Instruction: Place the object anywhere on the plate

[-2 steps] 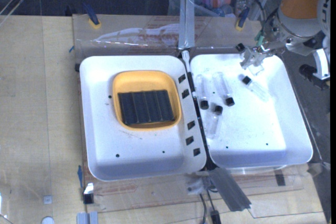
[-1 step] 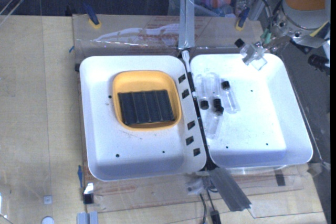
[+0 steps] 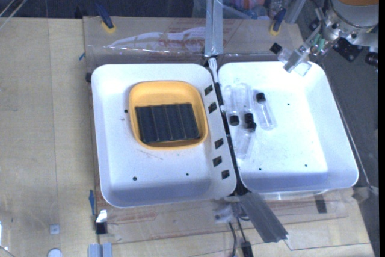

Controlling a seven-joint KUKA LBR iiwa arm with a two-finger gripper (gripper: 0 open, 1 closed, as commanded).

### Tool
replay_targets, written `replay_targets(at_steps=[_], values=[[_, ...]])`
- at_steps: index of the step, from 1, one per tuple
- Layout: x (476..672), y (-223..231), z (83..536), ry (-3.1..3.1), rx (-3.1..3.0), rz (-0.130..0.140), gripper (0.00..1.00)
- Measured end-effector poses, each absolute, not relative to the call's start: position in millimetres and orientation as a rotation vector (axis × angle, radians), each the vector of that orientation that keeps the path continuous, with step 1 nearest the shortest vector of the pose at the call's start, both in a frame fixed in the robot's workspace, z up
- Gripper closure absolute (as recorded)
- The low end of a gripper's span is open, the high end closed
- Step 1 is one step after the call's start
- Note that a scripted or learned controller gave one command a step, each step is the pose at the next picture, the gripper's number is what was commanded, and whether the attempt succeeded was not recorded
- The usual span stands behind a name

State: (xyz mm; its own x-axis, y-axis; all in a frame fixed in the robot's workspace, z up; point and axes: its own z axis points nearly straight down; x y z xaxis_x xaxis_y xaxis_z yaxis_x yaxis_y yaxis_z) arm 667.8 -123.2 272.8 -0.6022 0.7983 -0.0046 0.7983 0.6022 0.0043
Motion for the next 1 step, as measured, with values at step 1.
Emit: replay_targets(at_steps=[1], values=[[667.1,-141.2,256.7,2.928,1.133,0.002,1.00]])
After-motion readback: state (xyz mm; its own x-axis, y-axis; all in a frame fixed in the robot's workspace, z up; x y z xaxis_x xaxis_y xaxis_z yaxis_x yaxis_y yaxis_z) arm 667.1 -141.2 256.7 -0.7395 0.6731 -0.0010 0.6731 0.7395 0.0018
